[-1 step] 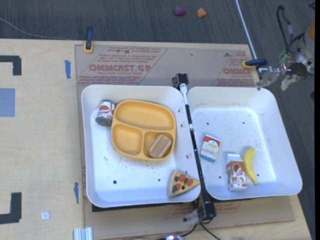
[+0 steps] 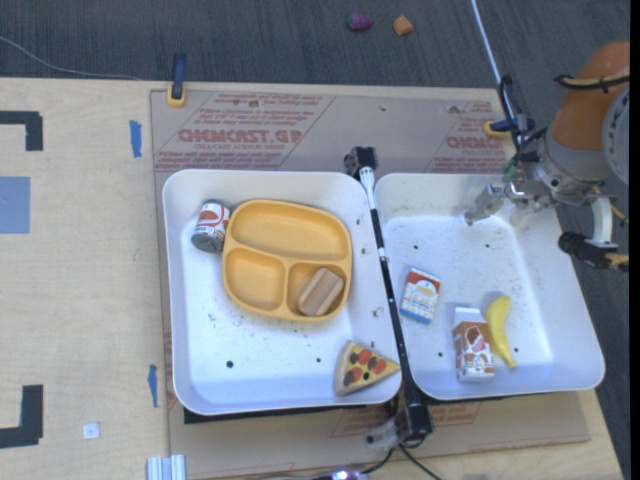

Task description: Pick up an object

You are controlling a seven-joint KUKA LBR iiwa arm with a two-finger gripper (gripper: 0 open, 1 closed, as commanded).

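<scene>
the end effector (image 2: pixel 492 204) hangs at the far right corner of the right bin (image 2: pixel 560 373), just over its back rim, at the end of the grey arm (image 2: pixel 590 143) with the orange band. whether it is spread or pressed together cannot be told from this slanted view, and nothing shows between its tips.

all the loose things lie nearer the camera than the end effector. closest to it, down and a little left, a small white carton with an orange and blue print (image 2: pixel 421 296) lies flat on the floor of the right bin. further down, a taller juice carton (image 2: pixel 472 344) lies just beside a banana (image 2: pixel 499 331), the two touching or nearly so along their sides, near the bin's front wall.

well to the left of the end effector, past the divider where the two bins meet, sits the left bin (image 2: pixel 185 368). a yellow sectioned plate (image 2: pixel 285 258) rests in its middle, with a tan bread-like piece (image 2: pixel 320 291) in the plate's lower right compartment. a red and white can (image 2: pixel 210 226) lies on its side against the plate's left edge. a toy pizza slice (image 2: pixel 364 366) rests in the front right corner of that bin, close to the divider.

both bins sit on a brown board on the tabletop (image 2: pixel 70 268).
</scene>
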